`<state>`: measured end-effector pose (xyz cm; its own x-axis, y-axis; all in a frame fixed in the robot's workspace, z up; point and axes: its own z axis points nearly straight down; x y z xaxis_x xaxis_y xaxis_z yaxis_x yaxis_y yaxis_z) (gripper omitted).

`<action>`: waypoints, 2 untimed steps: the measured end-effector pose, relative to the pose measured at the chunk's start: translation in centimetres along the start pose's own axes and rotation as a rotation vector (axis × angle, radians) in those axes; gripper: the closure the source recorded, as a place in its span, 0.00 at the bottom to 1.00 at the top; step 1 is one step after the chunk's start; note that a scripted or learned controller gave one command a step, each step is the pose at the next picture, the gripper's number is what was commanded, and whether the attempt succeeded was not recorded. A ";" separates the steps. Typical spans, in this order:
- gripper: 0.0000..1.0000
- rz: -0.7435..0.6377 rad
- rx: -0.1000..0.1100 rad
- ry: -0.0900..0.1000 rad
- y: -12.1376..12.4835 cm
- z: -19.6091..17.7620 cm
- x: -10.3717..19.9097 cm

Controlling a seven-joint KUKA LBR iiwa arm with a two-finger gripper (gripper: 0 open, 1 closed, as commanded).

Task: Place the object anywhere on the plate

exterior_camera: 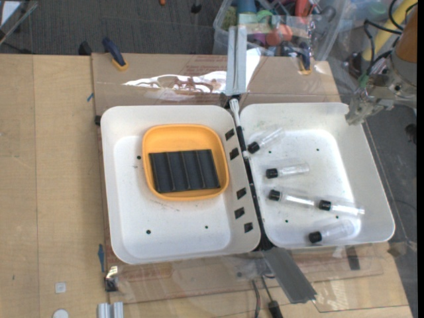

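**HAND PARKED AT FAR CORNER; TUBES LOOSE IN RIGHT BIN, PLATE IN LEFT**

Located over the far right corner of the right bin: the hand, hanging at the rim. Too small and blurred to tell whether apart or together. Nothing seen gripped.

Found in the left bin: an orange plate, already carrying a black ribbed block that lies flat and covers most of its floor.

Found in the right bin: five clear tubes with black caps, all lying on their sides.
- One tube near the divider, tilted, cap toward the plate.
- A short tube lying roughly across the bin.
- A long tube, with another just beside its right end, nearly in line.
- One last tube by the near rim.

Judged to be the object still to move: one of these tubes, though which one cannot be settled.

Key relation: every tube lies down and to the left of the hand, none close under it. Long axes run mostly left to right, so calls for a grip closing across that line. Plate well apart, beyond the divider; likely room for a tube only on the orange margin or on top of the block.
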<state>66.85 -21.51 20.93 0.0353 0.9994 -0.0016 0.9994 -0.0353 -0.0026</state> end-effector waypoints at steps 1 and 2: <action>0.00 0.000 0.000 0.000 0.0 0.0 0.0; 0.00 0.044 -0.003 0.000 0.0 -2.2 -0.4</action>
<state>66.83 -21.86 23.15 0.0792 0.9969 -0.0012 0.9969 -0.0792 0.0000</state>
